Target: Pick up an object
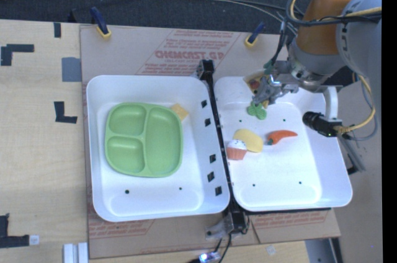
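Gripper (265, 93) hangs over the right shallow white plastic bin (322, 184), just above a small green leafy toy (257, 110) — grip state I cannot tell. Descending off-centre, it could nudge that toy away — or merely pinch air.

Right bin (322, 187), upper left area: small green object (256, 110), directly below the gripper (265, 94); contact cannot be confirmed. Bin centre: yellow piece (248, 139), touching a small pink-and-white item (236, 151) at its lower left. Just to the right: orange-red carrot (282, 137), lying flat.
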Available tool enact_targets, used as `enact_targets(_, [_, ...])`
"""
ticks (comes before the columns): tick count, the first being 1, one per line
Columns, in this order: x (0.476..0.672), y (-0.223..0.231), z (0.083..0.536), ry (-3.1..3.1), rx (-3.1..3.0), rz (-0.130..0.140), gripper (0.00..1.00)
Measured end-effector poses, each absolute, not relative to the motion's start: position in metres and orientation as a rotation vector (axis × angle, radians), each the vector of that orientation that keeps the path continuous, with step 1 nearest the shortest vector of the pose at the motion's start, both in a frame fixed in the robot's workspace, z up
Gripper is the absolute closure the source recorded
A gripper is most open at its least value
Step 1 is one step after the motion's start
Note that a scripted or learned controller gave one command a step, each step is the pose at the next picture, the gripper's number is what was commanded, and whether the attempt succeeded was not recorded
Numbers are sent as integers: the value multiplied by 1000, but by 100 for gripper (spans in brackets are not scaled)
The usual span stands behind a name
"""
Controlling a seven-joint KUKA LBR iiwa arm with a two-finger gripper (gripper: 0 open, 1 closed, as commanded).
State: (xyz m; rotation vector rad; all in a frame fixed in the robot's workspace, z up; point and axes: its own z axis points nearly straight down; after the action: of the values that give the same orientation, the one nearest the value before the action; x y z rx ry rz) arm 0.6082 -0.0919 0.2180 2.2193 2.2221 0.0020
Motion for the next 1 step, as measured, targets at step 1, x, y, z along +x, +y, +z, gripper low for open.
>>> enact_targets(1, [588,-43,208,2228,2218,-3,100])
